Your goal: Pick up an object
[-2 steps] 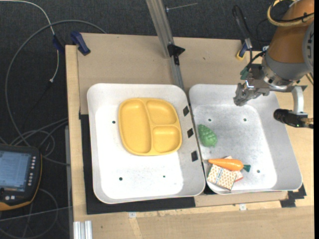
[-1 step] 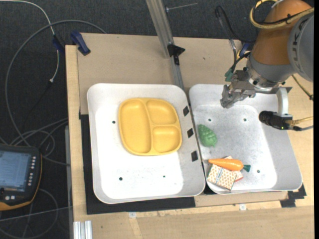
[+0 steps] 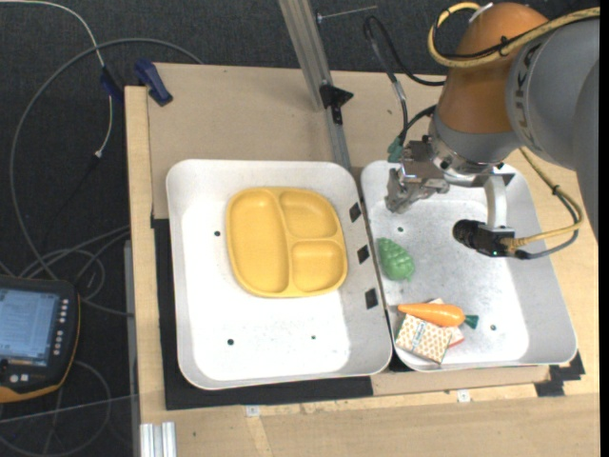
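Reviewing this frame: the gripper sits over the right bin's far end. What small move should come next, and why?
Probably a short shift toward the near side and down, onto the green object. The gripper hangs above bare floor at the far end of the right bin with nothing between its fingers, and the green object is the closest item; the carrot and patterned packet lie farther off.
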You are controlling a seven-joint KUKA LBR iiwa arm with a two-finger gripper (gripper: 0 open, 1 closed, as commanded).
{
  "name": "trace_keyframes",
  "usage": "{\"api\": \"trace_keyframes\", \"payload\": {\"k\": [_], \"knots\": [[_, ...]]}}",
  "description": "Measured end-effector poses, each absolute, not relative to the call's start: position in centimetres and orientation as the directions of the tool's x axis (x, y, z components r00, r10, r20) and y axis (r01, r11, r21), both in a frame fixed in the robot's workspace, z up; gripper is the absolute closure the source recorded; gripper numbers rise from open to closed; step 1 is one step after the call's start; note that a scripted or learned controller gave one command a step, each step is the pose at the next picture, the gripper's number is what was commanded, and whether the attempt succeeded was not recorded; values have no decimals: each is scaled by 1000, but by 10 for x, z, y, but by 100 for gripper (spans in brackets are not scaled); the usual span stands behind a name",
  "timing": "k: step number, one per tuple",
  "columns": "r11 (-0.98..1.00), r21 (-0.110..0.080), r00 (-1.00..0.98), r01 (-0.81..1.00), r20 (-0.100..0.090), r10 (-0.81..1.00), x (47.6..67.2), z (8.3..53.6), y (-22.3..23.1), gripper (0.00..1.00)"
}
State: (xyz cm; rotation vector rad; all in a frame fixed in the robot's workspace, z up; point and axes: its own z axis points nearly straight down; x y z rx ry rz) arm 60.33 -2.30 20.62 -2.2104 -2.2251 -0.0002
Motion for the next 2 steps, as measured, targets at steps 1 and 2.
{"api": "trace_keyframes", "payload": {"k": [1,2], "knots": [[7,-3,-7,1000,4,1000,589,221,33,100],[7,-1,-7,1000,3,1000,588,217,91,100]]}}
